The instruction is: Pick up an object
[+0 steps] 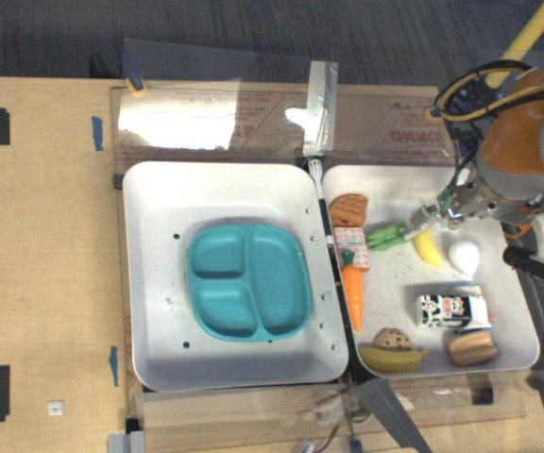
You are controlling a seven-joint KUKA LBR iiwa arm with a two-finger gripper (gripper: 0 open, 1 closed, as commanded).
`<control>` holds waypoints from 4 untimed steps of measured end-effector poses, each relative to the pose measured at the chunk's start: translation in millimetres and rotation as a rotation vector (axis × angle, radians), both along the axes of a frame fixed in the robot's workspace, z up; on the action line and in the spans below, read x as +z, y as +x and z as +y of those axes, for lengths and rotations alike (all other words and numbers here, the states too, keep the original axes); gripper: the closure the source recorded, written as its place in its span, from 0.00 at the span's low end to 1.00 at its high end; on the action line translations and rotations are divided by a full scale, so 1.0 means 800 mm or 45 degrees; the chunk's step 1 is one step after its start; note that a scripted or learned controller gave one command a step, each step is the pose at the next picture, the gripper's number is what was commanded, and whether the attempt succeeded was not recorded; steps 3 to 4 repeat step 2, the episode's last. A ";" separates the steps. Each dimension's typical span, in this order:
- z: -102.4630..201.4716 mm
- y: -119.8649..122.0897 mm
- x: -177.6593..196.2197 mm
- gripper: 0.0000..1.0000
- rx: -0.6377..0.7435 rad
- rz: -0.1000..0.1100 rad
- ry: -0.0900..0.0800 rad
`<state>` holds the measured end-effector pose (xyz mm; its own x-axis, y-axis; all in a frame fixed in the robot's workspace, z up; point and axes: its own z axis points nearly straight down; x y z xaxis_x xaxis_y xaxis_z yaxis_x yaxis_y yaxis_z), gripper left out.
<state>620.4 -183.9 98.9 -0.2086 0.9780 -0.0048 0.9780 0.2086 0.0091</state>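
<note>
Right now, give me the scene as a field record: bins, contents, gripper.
left bin: holds a teal divided plate
right bin: carrot, banana, milk carton, white egg, green item, yellow item, brown bread-like item, cookie, brown bun
gripper: over the right bin's upper part, near the yellow item
grasp: nothing visibly held

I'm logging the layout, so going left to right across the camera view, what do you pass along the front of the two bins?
Teal divided plate in the left bin → carrot → banana → milk carton.
</note>
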 end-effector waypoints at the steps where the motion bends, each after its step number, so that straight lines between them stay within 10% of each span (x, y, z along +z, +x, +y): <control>1: 0.001 0.003 0.015 1.00 0.001 -0.008 0.001; 2: 0.083 0.043 0.123 1.00 -0.056 -0.001 0.005; 4: 0.083 0.043 0.123 1.00 -0.056 -0.001 0.005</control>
